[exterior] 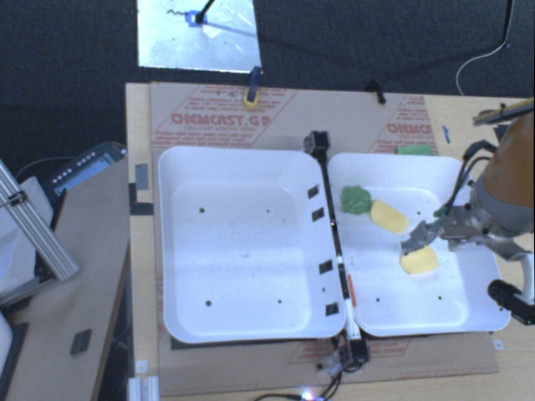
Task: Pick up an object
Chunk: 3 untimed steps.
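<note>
Camera view: hand (415, 242), grip state unclear, just above yellow object (420, 261)

Grey arm (501, 224), orange band, black cable, metal fingers (415, 239)

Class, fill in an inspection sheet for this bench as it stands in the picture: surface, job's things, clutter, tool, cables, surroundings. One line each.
Surface: brown board with red print, bearing the left bin and the right bin side by side.
Job's things: in the right bin, a green object, a yellow object beside it, and a second yellow object nearer the front.
Clutter: a yellow and blue clip at the board's far edge.
Tool: the tool sits low over the right bin, just above the second yellow object; grip cannot be told.
Cables: a white cable on the dark floor at top right.
Surroundings: a shiny sheet behind the board.
</note>
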Available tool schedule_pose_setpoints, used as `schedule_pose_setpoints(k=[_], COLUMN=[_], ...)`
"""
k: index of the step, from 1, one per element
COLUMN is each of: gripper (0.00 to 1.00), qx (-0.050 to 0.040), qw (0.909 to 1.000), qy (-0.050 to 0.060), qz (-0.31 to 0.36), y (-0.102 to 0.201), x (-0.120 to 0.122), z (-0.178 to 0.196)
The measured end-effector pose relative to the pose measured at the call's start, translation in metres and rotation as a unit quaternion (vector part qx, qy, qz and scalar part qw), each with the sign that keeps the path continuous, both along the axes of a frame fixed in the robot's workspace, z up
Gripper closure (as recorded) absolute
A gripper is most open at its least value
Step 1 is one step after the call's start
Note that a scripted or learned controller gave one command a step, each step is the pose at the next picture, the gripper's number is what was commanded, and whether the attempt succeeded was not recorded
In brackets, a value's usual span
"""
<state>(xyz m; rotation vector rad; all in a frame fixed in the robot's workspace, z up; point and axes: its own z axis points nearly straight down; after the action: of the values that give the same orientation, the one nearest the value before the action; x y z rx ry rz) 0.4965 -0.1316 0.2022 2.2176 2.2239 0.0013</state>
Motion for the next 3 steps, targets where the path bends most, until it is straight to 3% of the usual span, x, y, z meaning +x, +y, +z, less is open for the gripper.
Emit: schedule_pose_setpoints(k=[1, 2, 3], gripper=[1.0, 1.0, 1.0], qx=[-0.0001, -0.0017, -0.0016], qw=[1.0, 1.0, 1.0], qy=[-0.002, -0.009, -0.009], qz=[0.001, 0.002, 0.003], y=[0.0, 0.009, 0.033], x=[0.001, -0.008, 0.013], z=[0.011, 0.171, 0.31])
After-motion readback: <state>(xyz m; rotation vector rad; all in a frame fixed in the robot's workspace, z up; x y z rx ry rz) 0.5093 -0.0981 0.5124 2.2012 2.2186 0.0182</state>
